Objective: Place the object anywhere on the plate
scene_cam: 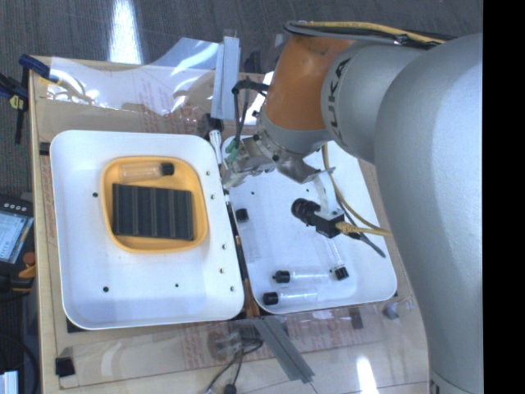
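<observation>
I count three clear tubes point(305, 279) with black caps near in the right bin point(373, 281); light, slick, rigid I judge, best pinched mid-length. One more lies far on the single yellow plate point(115, 232) in the left bin point(74, 286). The gripper point(238, 156): grip state hidden from me.

- Left bin point(74, 245) carries a yellow plate point(156, 203); a clear vial point(146, 171) lies on the plate at its 12 o'clock
- Right bin point(373, 273) holds two clear vials point(308, 277) at its 6 o'clock
- Arm point(369, 80) enters from 3 o'clock; gripper point(234, 156) sits at the right bin's 11 o'clock corner
</observation>
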`<state>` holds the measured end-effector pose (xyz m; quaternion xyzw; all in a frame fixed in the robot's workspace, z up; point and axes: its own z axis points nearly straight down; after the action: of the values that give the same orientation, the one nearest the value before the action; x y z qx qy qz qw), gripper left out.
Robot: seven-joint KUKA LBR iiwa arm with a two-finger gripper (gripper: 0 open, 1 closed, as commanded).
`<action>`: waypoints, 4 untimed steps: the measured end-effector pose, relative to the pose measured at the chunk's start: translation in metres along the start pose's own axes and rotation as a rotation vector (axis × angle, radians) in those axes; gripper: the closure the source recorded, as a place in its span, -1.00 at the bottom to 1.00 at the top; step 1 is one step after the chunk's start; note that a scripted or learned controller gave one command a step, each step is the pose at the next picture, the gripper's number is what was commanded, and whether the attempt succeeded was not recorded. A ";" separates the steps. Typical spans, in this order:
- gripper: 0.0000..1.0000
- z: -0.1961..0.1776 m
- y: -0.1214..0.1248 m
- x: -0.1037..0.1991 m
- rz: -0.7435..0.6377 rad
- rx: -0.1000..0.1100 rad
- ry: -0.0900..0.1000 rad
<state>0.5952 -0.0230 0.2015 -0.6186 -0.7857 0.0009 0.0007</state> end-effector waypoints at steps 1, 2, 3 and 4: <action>1.00 0.011 -0.024 0.051 -0.100 0.003 0.001; -1.00 0.011 -0.024 0.050 -0.099 0.003 0.001; -1.00 0.010 -0.010 -0.021 -0.167 0.000 0.000; -1.00 0.010 -0.009 -0.015 -0.462 0.002 0.002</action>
<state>0.5897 -0.0400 0.1913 -0.4224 -0.9064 0.0009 0.0021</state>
